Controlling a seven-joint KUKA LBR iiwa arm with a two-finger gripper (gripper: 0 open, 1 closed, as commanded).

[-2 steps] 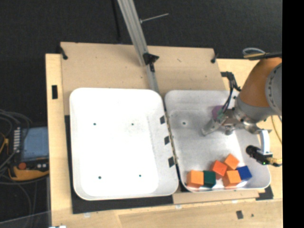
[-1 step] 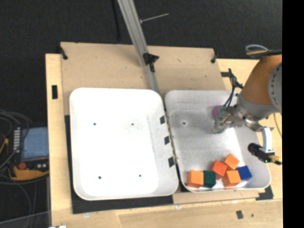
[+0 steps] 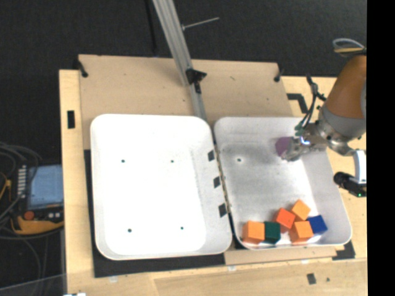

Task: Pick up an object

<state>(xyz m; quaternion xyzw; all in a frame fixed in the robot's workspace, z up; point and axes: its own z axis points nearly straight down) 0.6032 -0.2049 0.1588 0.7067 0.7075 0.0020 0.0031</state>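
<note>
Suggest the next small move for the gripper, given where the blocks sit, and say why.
Probably travel toward the near edge of the right bin. The gripper sits at the bin's far part beside a small purple object, and whether it grips it is unclear. The orange blocks, green block and blue block cluster along the near wall, well away from it.
</note>
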